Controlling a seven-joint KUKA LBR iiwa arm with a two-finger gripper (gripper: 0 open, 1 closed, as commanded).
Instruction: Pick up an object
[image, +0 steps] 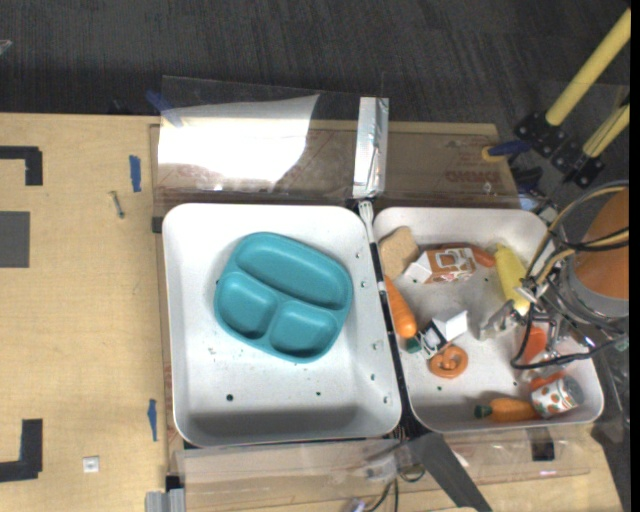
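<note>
The gripper (512, 312) sits low in the right bin (470, 415), at its right side, with the grey arm (600, 270) and its orange band above it at the frame's edge. Whether the fingers are apart or together cannot be made out: cables and the wrist cover them, and nothing is plainly seen between them.

The candidates for picking lie all about. Just above the fingers is a yellow banana-like piece (510, 275). To their left lies a small white block (447, 328), and below that an orange round piece (448, 362). Farther left, along the bin's wall, rests a carrot (401, 314), with a tan bread-like piece (397, 250) and a small printed carton (449, 264) above. Below the fingers lie a second carrot (510, 408) and a little red-and-white can (553, 397) (both near the bin's lower rim).

Well to the left, the left bin (200, 390) holds a teal divided tray (284, 295).

By my judgement the task is at the reaching stage: the arm is down among the objects, but no grasp is shown and no lift is done. Closing on one thing and raising it clear remain.
</note>
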